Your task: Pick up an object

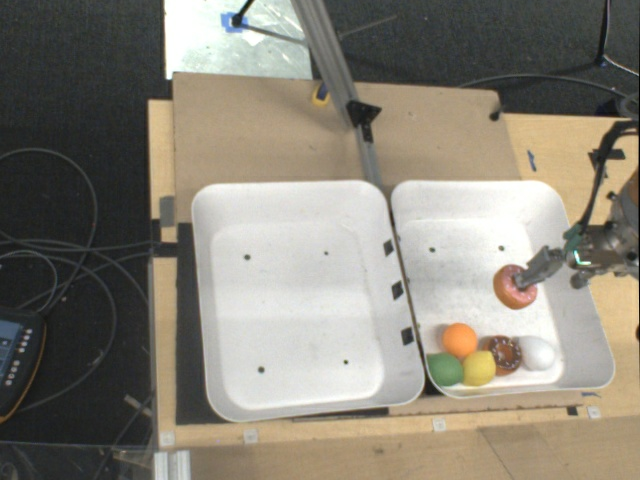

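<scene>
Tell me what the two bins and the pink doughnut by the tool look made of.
Bins: likely thin moulded plastic, matte white, judging by rounded corners and a raised rim. Pink doughnut: probably a plastic or foam toy, with flat, even pink icing colour; the view is too coarse to tell which. It sits at the tool.

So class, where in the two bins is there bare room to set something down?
The left bin's whole floor is bare. In the right bin, the far half is free; the near edge is crowded with orange, lemon, egg.
</scene>
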Tool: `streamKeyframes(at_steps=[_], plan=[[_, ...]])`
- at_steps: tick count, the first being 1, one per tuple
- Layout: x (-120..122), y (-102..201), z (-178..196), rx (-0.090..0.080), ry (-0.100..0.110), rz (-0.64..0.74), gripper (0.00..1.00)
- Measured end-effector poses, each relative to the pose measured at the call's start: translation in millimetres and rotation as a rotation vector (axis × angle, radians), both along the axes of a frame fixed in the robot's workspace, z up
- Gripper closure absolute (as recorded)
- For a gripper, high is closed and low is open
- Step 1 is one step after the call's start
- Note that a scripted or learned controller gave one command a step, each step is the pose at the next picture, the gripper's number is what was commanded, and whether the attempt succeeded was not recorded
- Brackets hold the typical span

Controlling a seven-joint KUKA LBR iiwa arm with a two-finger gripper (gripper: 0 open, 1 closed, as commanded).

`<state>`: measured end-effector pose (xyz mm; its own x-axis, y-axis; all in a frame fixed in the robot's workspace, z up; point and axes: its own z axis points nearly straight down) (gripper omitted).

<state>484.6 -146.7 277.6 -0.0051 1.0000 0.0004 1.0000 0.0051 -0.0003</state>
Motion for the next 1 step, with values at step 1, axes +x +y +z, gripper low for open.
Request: streamKeyframes(at_steps=[1], plan=[[0.5, 0.0, 1.4, -0.001, -0.003, -0.002, 0.00]])
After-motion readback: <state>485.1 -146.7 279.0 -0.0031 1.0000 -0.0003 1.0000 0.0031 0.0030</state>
